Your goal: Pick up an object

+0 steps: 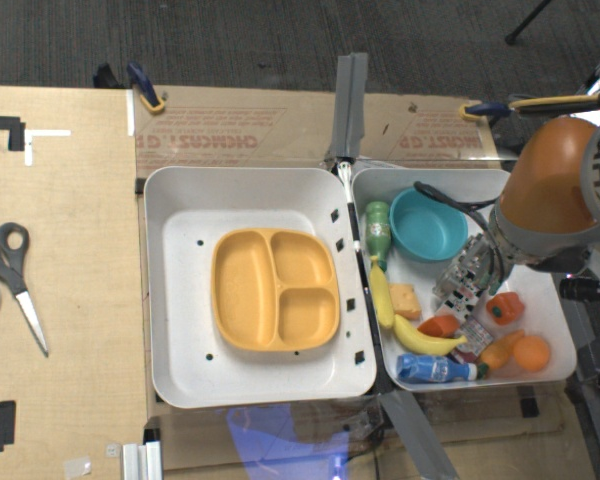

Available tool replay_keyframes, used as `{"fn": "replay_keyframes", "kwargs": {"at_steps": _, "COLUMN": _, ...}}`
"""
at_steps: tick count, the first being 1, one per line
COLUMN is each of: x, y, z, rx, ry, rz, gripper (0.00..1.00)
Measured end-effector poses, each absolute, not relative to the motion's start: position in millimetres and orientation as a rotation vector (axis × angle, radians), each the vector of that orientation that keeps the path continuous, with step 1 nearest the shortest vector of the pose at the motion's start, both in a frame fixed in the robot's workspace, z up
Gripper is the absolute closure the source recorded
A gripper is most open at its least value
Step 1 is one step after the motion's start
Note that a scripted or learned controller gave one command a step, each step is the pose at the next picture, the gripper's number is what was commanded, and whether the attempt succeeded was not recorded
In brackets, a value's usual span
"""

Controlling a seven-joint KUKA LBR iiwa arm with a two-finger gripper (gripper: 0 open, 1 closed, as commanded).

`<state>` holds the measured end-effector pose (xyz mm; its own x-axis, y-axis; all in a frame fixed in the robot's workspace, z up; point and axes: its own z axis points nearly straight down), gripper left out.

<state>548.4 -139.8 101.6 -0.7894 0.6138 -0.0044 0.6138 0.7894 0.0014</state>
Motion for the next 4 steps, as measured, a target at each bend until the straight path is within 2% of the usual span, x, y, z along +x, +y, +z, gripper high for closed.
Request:
{"fn": "replay_keyframes", "kwargs": {"at_steps": 1, "x": 531.9, "y": -95.4, "z": 91.9, "rx": 1.043, "ry": 2.962, "rz": 0.000, "gripper": 1.00}}
{"fn": "replay_keyframes", "kwargs": {"at_steps": 2, "x": 562.7, "y": -39.4, "z": 192.3, "rx": 1.109, "ry": 2.936, "rz": 0.001, "gripper": 1.00}}
{"fn": "replay_keyframes", "kwargs": {"at_steps": 3, "x": 554.2, "y": 10.8, "z": 262.3, "rx": 1.497, "ry": 2.759, "rz": -0.002, "gripper": 1.00}}
{"fn": "replay_keyframes", "kwargs": {"at_steps": 4, "x": 499.2, "y": -52.9, "z": 290.3, "rx": 1.164, "ry": 2.918, "rz": -0.002, "gripper": 1.00}}
